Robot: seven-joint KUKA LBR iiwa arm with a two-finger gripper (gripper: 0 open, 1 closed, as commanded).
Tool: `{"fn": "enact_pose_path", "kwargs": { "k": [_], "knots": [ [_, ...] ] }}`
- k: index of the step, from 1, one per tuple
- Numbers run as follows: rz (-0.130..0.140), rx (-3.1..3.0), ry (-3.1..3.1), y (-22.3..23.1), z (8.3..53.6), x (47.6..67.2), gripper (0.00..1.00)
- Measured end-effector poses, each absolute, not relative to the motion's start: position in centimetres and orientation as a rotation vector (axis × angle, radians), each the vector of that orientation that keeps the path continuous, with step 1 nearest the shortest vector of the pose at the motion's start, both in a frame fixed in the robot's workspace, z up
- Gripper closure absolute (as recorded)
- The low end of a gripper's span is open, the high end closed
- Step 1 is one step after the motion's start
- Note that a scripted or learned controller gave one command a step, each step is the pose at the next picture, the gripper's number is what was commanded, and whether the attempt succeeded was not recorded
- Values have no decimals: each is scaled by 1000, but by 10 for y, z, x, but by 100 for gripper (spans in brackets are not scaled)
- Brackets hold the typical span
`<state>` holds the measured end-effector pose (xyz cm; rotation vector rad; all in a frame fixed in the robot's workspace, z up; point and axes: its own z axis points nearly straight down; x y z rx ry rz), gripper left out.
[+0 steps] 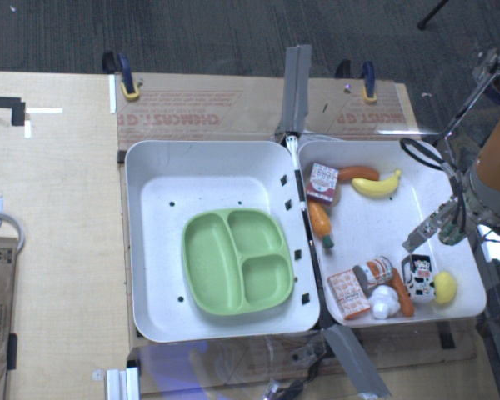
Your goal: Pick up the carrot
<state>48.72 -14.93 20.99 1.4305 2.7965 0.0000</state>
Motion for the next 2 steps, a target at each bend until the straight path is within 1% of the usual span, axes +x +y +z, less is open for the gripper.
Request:
{"fn": "enact_pose_path", "kwargs": {
  "k": [1, 2],
  "knots": [
    [1, 279, 3126, -191, 232, 483, 100],
    [2, -138, 3135, -221, 223, 479, 100]
  ]
}}
